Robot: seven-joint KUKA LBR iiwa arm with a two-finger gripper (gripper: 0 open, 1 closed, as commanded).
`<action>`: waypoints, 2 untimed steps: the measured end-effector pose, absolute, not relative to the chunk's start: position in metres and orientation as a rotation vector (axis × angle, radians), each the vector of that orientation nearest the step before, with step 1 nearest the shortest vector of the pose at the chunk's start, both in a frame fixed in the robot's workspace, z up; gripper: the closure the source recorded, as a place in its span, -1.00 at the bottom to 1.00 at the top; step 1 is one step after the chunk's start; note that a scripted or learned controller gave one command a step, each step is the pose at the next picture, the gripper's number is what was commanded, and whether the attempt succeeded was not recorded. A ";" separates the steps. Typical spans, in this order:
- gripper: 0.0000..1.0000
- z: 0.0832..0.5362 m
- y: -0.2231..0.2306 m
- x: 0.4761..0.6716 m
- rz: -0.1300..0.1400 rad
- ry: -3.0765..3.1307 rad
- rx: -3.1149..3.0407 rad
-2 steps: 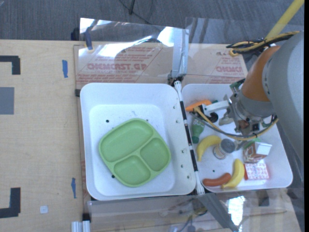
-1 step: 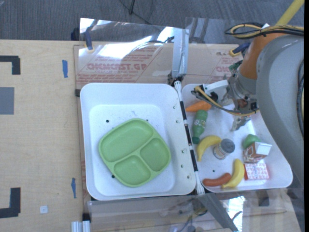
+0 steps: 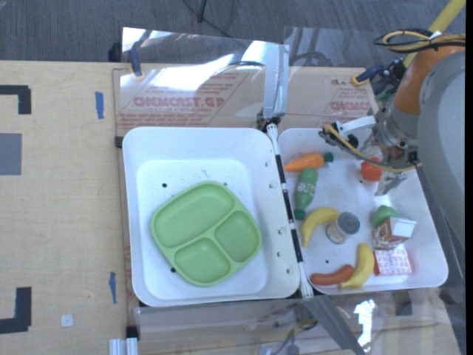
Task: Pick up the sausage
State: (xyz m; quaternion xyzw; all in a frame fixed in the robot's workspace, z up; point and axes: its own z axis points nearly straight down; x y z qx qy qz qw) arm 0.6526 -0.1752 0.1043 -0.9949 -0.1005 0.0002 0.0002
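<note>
Sausage [image 3: 332, 276], red plastic, lies ungrasped near the right white bin's [image 3: 432, 220] front; the gripper [image 3: 386, 174], grip state unclear, must travel there.

The left bin [image 3: 140, 198] holds a green divided plate [image 3: 206, 233], while the right bin [image 3: 432, 268] holds the toy food: a carrot [image 3: 304, 162] near its upper left, a green bottle [image 3: 305, 188] just below it, a banana [image 3: 316, 222] beside a small can [image 3: 342, 226], and a small carton [image 3: 391, 231] to the right. The red sausage [image 3: 332, 276] lies at the bin's near edge, touching a second banana [image 3: 361, 266]. The gripper [image 3: 386, 174] sits over the upper right of that bin, well apart from the sausage, with an orange-red object [image 3: 370, 171] just beside it.
</note>
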 end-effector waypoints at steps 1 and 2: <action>-1.00 0.102 -0.181 0.659 0.000 -0.336 -3.124; -1.00 0.098 -0.168 0.661 0.004 -0.325 -3.124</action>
